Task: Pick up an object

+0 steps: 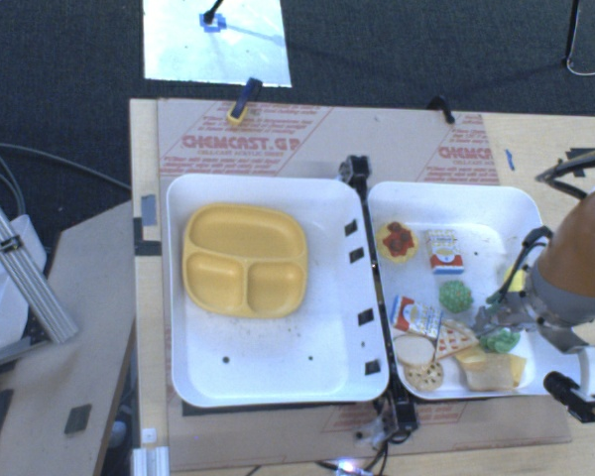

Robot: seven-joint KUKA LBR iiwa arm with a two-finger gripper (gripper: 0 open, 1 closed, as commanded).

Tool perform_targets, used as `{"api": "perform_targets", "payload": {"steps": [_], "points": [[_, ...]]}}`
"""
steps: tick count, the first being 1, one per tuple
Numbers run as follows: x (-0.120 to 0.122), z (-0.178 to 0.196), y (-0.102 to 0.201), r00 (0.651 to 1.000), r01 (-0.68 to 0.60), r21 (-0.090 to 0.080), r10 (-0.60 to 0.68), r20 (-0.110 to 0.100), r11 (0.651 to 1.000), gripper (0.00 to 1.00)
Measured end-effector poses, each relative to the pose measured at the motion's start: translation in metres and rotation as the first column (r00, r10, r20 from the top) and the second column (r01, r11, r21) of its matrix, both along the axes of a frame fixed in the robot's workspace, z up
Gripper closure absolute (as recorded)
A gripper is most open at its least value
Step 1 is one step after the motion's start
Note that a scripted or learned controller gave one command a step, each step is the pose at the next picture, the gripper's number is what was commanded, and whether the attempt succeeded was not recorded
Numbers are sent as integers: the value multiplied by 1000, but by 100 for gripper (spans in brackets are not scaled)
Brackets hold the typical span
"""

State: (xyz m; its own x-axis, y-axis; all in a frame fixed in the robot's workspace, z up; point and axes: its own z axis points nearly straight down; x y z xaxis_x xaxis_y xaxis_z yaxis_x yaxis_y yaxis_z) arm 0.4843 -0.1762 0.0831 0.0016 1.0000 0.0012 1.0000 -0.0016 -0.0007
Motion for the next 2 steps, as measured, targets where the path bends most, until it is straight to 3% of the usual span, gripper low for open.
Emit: {"api": "perform_targets", "payload": {"steps": [1, 2], "points": [[19, 94, 61, 1000, -13, -1, 13, 12, 1000, 100], [16, 89, 57, 1000, -4, -2, 4, 3, 1000, 0]]}}
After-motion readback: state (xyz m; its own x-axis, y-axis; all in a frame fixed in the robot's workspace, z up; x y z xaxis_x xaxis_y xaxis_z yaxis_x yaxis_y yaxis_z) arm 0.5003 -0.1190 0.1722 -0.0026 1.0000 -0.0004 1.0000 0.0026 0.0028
